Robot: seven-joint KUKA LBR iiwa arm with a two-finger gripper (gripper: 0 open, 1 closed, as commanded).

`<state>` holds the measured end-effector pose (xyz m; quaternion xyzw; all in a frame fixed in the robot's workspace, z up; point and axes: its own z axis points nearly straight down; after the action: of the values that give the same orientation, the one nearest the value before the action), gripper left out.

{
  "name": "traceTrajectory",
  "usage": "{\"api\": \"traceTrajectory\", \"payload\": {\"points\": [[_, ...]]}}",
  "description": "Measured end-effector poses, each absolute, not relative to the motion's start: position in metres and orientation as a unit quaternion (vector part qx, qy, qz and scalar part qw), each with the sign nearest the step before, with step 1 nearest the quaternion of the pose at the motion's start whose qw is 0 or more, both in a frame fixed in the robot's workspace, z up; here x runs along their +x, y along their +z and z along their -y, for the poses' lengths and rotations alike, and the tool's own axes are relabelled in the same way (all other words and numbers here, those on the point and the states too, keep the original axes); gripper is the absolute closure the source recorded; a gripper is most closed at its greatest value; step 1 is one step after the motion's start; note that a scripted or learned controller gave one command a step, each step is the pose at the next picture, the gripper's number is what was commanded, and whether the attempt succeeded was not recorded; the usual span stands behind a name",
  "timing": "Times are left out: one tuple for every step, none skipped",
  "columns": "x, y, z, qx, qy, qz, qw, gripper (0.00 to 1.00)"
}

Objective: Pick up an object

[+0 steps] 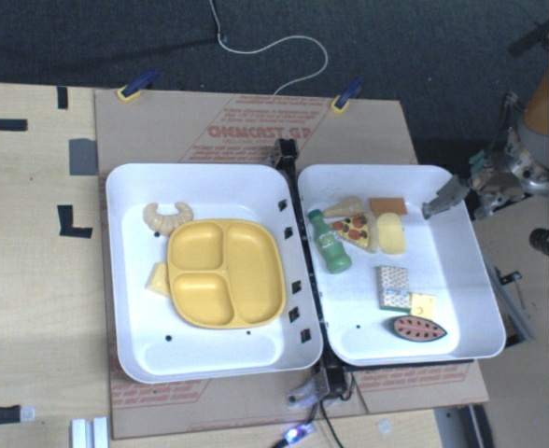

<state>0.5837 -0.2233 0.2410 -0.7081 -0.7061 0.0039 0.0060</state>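
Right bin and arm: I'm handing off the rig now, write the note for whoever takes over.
Gripper: at the right bin's upper right rim, nothing visibly held; finger state unclear.
Right bin holds: green bottle, pizza slice, yellow block, brown square, patterned packet, small yellow square, watermelon slice.
Left bin holds: yellow divided plate, croissant-like piece, yellow wedge at the plate's left edge.
Done: nothing picked yet.
Left: choose an object, descend, grasp, lift.
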Motion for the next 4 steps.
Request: {"api": "traceTrajectory", "payload": {"points": [[0.586,0.249,0.223,-0.707,0.0005,0.708,0.0,0.0],[0.576,0.197,0.222,-0.707,0.0018,0.707,0.002,0.0],[0.575,0.153,0.221,-0.707,0.0021,0.708,0.002,0.0],[0.567,0.107,0.221,-0.707,0.002,0.708,0.002,0.0]]}}
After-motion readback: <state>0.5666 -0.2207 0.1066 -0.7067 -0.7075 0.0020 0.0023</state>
